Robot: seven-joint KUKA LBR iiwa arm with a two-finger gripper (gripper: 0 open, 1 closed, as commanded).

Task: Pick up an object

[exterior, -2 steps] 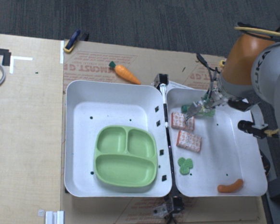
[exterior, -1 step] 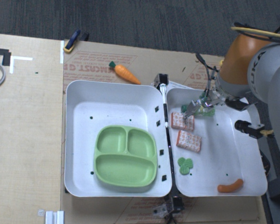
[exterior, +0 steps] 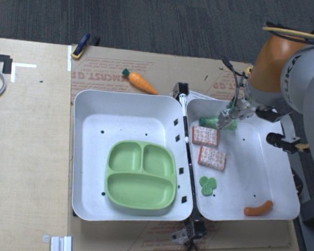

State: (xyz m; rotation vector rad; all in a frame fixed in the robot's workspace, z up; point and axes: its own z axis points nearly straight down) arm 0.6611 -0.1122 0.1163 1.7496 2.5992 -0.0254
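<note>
A: Green cylinder [exterior: 207, 121], at the back of the right bin [exterior: 270, 204], is what your gripper [exterior: 229, 116] sits over. It lies just left of the fingertips, long axis running left to right.

B: Is it gripped?

A: You can't count on that; the view is too cluttered at the tip, so whether the fingers are parted or closed I cannot tell.

B: What's around it?

A: Going left to right: a green divided plate [exterior: 141, 175] in the left bin [exterior: 90, 144], then two patterned boxes [exterior: 208, 147] just in front of the cylinder, a green clover piece [exterior: 208, 185], a sausage [exterior: 258, 208]. Smooth white floor; the rear wall is close, so your room is tight.
</note>
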